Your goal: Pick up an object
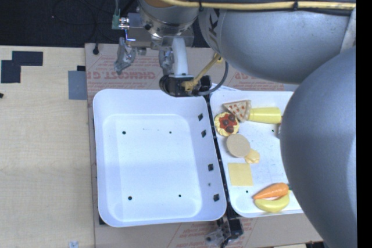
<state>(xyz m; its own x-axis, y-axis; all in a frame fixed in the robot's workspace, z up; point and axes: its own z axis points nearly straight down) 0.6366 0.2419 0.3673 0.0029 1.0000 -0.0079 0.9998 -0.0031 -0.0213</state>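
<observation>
The claw (150,60) hangs open and holds nothing, above the left bin's (104,125) far edge. The toy food sits in the right bin (264,183). It should move over the pizza slice (237,108), then go straight down.

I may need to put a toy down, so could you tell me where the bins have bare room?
The left bin has a bare floor, wall to wall. The right bin is crowded: pizza slice, yellow block, cheese square, carrot and banana.
</observation>
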